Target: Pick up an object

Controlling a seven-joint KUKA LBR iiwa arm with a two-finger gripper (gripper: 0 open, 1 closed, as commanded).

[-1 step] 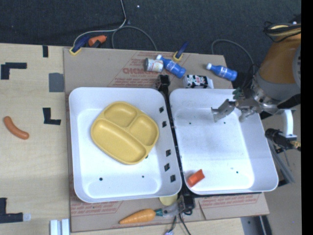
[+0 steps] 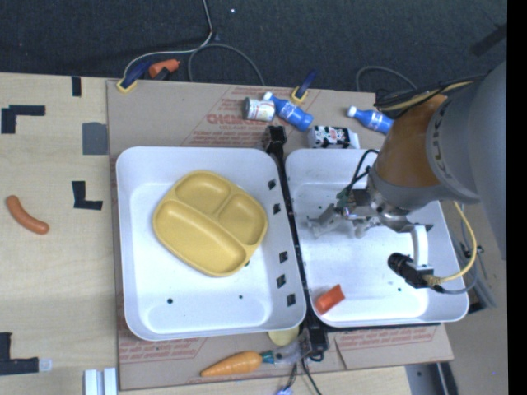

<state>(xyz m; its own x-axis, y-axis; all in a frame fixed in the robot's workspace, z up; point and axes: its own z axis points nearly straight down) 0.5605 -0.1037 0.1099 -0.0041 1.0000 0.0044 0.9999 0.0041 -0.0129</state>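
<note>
Two shallow white plastic bins sit side by side: the left bin (image 2: 136,220) holds a yellow three-compartment plastic plate (image 2: 210,220), the right bin (image 2: 445,303) has the grey arm w/ orange band (image 2: 412,151) reaching in from approx 3 o'clock. We judge the likeliest pick target is the small orange wedge-shaped block (image 2: 329,298), lying at approx 7 o'clock in the right bin, near the front wall & divider, well apart from the two-finger gripper (image 2: 333,218). The gripper sits low at approx 10 o'clock in that bin, over bare floor; we see metal fingers pointing toward 9 o'clock w/ nothing between them, but can't tell if they're spread or closed. Probably it's positioned for a downward try, though no obj lies under it. Outside the bins, an orange carrot toy (image 2: 232,364) rests at 6 o'clock & blue-white bottles (image 2: 288,112) at 12, out of reach by design, we'd guess.
</note>
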